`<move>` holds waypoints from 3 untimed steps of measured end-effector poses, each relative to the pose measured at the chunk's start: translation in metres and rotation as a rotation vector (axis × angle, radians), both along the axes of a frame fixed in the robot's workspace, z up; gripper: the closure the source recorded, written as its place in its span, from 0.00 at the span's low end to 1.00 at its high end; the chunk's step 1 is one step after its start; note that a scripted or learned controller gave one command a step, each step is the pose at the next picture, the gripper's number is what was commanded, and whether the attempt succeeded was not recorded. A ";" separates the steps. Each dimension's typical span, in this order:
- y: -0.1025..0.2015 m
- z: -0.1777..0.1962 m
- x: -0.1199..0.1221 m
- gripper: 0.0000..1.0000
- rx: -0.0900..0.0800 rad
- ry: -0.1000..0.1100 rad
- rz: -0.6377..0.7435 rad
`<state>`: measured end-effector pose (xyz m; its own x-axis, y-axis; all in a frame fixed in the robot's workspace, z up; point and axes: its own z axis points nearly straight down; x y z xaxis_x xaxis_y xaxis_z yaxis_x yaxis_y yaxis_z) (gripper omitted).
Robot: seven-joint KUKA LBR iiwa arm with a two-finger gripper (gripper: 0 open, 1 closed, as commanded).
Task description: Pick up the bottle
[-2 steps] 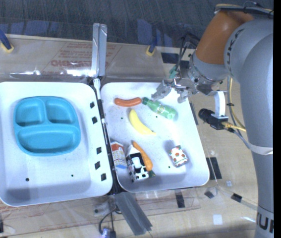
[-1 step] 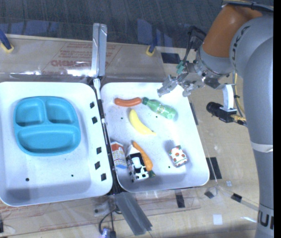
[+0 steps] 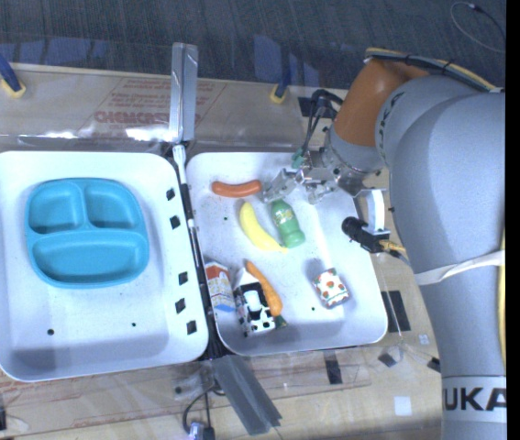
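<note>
Jaws: looking parted, metal fingers (image 3: 282, 183) splaying out to either side at the bottle's top end, nothing sitting between them as far as this view is showing. Gripper (image 3: 298, 183) is hanging over the upper middle of the right bin (image 3: 362, 324), just above the bottle (image 3: 287, 224).

Bottle is green with a pale cap end, lying on the bin floor, tilting slightly, cap end pointing up toward the gripper. Can't tell whether the fingertips are touching it or sitting just clear.

Banana (image 3: 258, 228) is lying right alongside the bottle on its left, touching or nearly so. Sausage (image 3: 237, 189) is lying near the bin's upper left, just left of the gripper. Carrot (image 3: 265, 288) is lying lower down, angling toward a black-and-white carton (image 3: 257, 313) at the lower left; a red-and-white can (image 3: 217, 285) is sitting against the bin's left wall beside them. A small red-and-white box (image 3: 330, 288) is lying apart at lower right.

Left bin (image 3: 3, 246) is carrying a blue divided plate (image 3: 85, 230) in its upper half.

Arm (image 3: 443, 172) is reaching in from the right, orange band (image 3: 365, 99) showing above the wrist.
</note>
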<state>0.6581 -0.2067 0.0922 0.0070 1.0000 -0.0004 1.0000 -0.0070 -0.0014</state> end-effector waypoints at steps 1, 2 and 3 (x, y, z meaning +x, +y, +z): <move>0.002 0.011 0.001 1.00 0.000 0.000 0.007; 0.045 0.025 -0.001 1.00 0.001 0.003 -0.041; 0.114 0.149 -0.001 1.00 0.000 0.001 -0.199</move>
